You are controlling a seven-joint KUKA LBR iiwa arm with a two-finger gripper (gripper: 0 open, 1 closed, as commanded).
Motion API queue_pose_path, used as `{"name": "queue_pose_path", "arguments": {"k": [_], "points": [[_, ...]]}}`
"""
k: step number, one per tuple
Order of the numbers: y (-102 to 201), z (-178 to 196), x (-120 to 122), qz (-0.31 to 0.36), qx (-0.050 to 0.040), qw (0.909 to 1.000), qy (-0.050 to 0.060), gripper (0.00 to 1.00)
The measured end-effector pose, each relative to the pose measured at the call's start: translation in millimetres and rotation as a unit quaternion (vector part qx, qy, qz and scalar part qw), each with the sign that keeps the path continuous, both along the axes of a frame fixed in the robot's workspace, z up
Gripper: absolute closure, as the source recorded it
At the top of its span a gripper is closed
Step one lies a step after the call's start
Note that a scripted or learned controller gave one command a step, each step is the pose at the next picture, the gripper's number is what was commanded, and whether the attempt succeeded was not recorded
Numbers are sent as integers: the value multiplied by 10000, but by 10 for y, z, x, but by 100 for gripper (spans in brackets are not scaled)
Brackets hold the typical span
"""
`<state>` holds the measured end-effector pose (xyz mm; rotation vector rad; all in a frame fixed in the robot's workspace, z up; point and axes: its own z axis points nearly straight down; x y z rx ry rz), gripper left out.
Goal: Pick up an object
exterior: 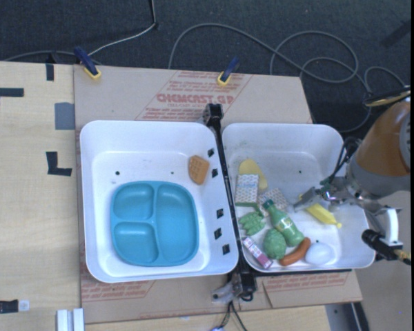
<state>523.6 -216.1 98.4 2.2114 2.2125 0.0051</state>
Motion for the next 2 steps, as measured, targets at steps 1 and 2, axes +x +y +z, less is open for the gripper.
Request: {"name": "queue_pose_path", "arguments": {"k": [1,2], "points": [[25,50,-33,2,36,10000,64,100],[1079,406,302,17,43,10000,60,100]]}}
